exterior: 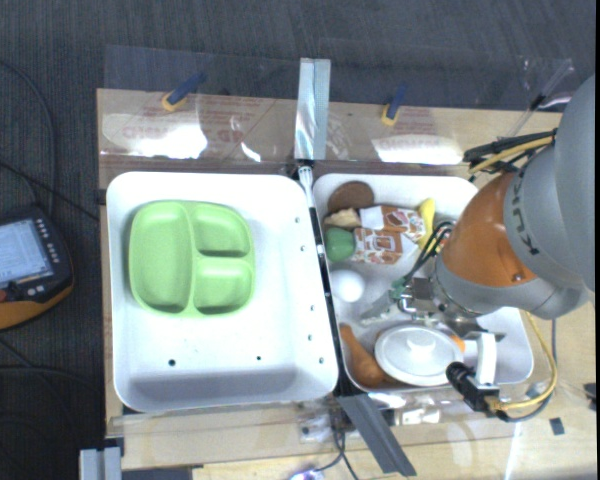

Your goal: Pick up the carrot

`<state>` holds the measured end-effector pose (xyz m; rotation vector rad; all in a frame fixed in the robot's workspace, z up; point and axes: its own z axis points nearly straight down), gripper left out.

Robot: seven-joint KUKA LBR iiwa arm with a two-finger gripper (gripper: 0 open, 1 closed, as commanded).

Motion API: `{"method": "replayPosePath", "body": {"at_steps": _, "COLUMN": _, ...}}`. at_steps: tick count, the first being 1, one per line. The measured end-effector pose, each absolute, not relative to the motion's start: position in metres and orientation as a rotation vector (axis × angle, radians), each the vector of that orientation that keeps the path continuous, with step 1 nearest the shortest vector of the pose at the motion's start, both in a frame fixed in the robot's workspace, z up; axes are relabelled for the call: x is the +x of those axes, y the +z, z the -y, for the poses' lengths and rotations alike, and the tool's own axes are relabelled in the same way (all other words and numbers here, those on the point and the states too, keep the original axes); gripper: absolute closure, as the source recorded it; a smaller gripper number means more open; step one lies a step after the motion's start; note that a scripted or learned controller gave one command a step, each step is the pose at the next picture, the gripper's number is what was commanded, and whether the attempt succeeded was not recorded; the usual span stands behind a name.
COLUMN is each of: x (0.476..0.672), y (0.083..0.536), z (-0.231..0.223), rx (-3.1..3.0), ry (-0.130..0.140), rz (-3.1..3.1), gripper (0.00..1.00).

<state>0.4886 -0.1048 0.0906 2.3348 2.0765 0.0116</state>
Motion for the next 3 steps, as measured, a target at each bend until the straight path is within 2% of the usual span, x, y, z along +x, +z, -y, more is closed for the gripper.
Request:
{"method": "replayPosePath", "body": {"at_steps": 1, "x": 0.504, "y": 0.094, "z": 0.179, "rx": 2.16, "ry": -0.005, "rz": -2.282, "gripper": 0.0}}
{"method": "replayPosePath", "body": {"at_steps": 2, "x": 0.49, "y": 0.091, "z": 0.207, "rx": 1.902, "ry": 0.013, "rz": -2.485, "gripper": 0.0}}
{"method": "replayPosePath", "body": {"at_steps": 3, "x": 0.489, "y": 0.091, "z": 0.17, "rx": 1.832, "ry": 0.003, "rz": -2.527, "gripper": 0.0}}
